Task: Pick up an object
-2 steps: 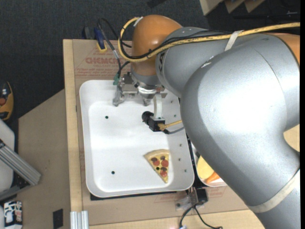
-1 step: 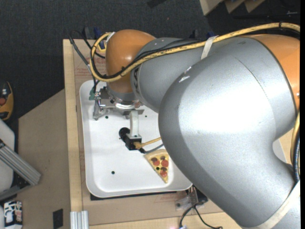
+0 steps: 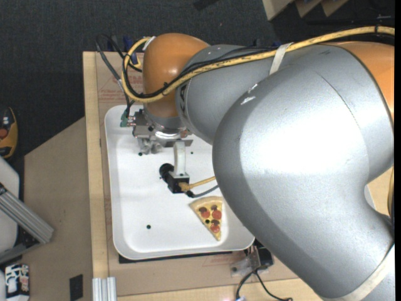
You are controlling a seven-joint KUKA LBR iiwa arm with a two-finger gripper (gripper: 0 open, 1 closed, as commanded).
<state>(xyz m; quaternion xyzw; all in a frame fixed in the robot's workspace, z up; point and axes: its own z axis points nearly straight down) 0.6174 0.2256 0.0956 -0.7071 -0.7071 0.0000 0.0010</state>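
The bench (image 3: pixel 94 168) is pale brown board, set on dark carpet (image 3: pixel 56 17) that fills the upper left of the frame. A strip of aluminium rail (image 3: pixel 25 215) lies at the lower left. One white bin (image 3: pixel 125 231) sits left of centre, with a couple of small dark specks on its floor. The grey arm (image 3: pixel 301 155) covers the right half of the frame.

The gripper (image 3: pixel 150 147) hangs below the orange band over the bin's upper part. Whether it is spread or pressed together cannot be told from this angle, and nothing is seen in its grasp.

The pizza slice (image 3: pixel 212 216) lies flat in the bin's lower right, just beside the arm's edge and apart from the gripper. Its crust faces the top of the frame. Its long axis runs nearly straight down, with the tip pointing toward the lower edge and slightly right.
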